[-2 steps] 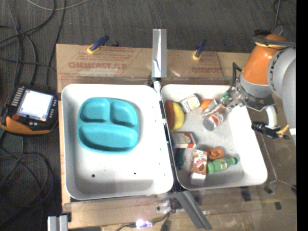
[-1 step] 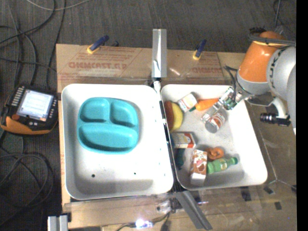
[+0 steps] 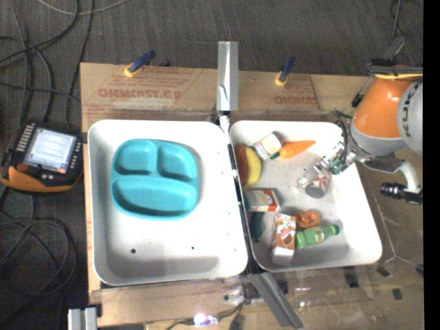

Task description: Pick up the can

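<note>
**Operator:** Nearest the lens, what do you log?

**Inspector:** Lower rim of the right bin (image 3: 371, 253), with a green bottle (image 3: 315, 236) lying on its side along it and a small carton (image 3: 282, 238) just beside the bottle's left end. An orange item (image 3: 309, 218) touches the carton's upper right corner.

**Operator:** Proceed from largest to smallest.

**Inspector:** Tabletop (image 3: 172, 91): one, brown, carrying two white bins. Left bin (image 3: 103, 246): one teal divided tray (image 3: 156, 178), three compartments. Arm (image 3: 385, 119): one, grey with orange band, entering at the right bin's upper right corner. One handheld pendant (image 3: 45, 155) lies on the floor left of the tabletop. Two blue-and-yellow clamps (image 3: 139, 63) sit on the tabletop's far edge.

**Operator:** Right bin contents?

**Inspector:** One carrot (image 3: 298, 147), one yellow fruit (image 3: 252, 165), one small box (image 3: 268, 144) between them, one flat box (image 3: 263, 199) near the divider, one dark item (image 3: 256, 225) below it.

**Operator:** Locate the can against the jaws.

**Inspector:** One can (image 3: 311, 181), silver, tilted, in the right half of the right bin. The gripper (image 3: 335, 162) stands just beside its upper right end, apparently touching. Jaws: opening width unreadable; whether they enclose the can cannot be determined.
</note>
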Controlling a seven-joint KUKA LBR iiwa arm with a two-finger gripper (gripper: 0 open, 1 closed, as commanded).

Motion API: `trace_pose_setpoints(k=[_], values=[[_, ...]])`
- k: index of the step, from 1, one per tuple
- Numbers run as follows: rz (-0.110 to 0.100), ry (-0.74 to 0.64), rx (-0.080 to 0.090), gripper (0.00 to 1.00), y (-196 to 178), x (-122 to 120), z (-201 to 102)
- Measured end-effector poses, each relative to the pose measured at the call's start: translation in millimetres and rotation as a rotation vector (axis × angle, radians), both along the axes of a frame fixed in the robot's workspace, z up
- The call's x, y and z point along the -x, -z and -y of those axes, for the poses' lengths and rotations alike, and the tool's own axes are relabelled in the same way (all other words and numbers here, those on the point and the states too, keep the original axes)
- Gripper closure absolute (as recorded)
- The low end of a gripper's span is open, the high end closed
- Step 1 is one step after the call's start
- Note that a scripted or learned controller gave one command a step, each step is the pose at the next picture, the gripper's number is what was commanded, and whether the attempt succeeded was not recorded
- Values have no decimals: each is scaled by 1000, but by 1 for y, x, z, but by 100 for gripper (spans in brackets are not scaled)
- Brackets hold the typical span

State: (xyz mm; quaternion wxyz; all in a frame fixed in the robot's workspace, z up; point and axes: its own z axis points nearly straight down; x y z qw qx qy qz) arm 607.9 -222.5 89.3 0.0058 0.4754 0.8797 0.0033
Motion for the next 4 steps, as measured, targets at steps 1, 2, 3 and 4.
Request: trace_pose_setpoints(k=[1,2,3,4], values=[[-3,-168,12,0,0,-2,-13],[2,-31,1,0,0,26,0],[2,-31,1,0,0,26,0],[7,79,-3,0,-1,45,-3]])
